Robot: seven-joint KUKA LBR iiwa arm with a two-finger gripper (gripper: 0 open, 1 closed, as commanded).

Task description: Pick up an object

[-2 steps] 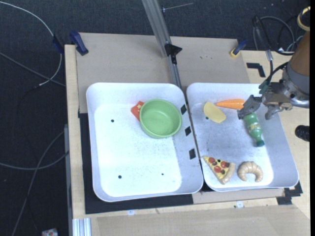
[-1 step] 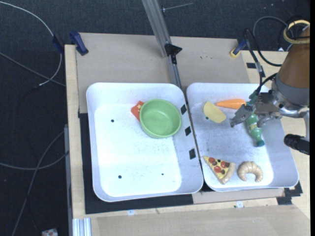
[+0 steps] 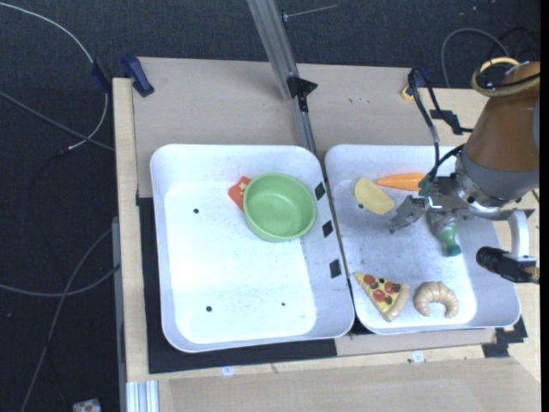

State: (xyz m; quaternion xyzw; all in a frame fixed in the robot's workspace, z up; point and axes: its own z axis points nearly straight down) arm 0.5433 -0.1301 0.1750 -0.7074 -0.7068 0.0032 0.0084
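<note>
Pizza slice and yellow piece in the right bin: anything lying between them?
Nothing. In the camera view, bare white bin floor runs between the pizza slice and the yellow piece; the croissant sits off to the side.

Robotics lab: wooden bench (image 3: 214,101) on dark carpet (image 3: 51,230), loose cables (image 3: 51,33) (trailing freely), clamped aluminium post (image 3: 274,37), two white bins (image 3: 171,230) holding toy food.

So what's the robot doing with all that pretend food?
The robot arm is reaching into the right bin, trying to pick something up. Its claw hangs low beside a yellow piece, an orange carrot and a green bottle, but nothing shows between its fingers. A pizza slice and a croissant lie nearer the front. In the left bin sits a green bowl with something red tucked behind it.
</note>
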